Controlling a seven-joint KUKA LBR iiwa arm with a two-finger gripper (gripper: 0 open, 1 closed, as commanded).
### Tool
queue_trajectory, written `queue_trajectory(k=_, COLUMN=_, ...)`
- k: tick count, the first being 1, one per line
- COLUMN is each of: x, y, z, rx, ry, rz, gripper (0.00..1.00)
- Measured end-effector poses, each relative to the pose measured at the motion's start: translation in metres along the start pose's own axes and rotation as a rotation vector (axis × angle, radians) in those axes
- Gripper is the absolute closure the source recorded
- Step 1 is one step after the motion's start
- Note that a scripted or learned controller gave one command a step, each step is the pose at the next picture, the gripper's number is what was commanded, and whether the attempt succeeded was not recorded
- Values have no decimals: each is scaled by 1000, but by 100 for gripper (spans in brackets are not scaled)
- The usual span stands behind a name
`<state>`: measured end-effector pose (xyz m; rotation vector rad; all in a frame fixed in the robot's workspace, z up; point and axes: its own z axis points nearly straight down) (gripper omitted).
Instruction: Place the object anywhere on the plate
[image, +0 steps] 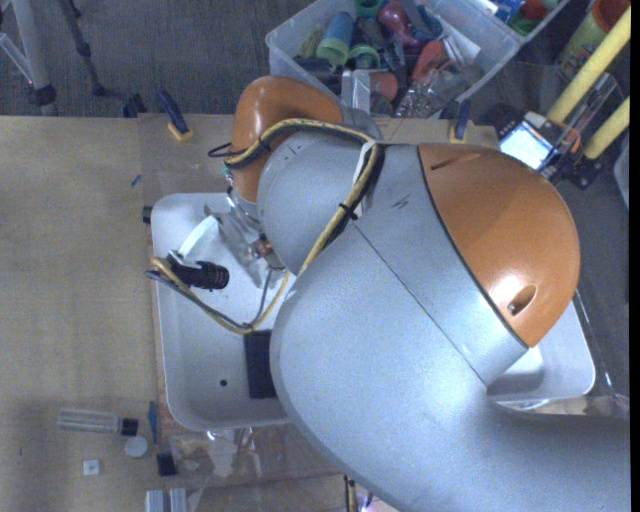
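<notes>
Camera view has the pincer (238, 238) low over the far end of the left bin (185, 395), and I cannot tell whether it is clenched or released. The likely object, 1 small black block (258, 362), lies flat on that bin's floor toward its near side, just beside the arm (400, 330). It looks stiff, light and sturdy, so I judge a grip across its narrow width best.

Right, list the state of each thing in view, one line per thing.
arm: reached in from the right, bent over the bins, covering most of them.
pincer: down in the left bin, mostly hidden by the wrist; grip cannot be told.
left bin: on the bench, upright, partly covered by the arm.
tub of oddments: beyond the bench, full of mixed items.
yellow tubes: leaning at the top right.
</notes>
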<state>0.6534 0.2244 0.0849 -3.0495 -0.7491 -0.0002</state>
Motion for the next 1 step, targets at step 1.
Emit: queue_trajectory(k=1, x=-45, y=-25, z=-78, rx=1, ry=-6, rz=-129, gripper=100)
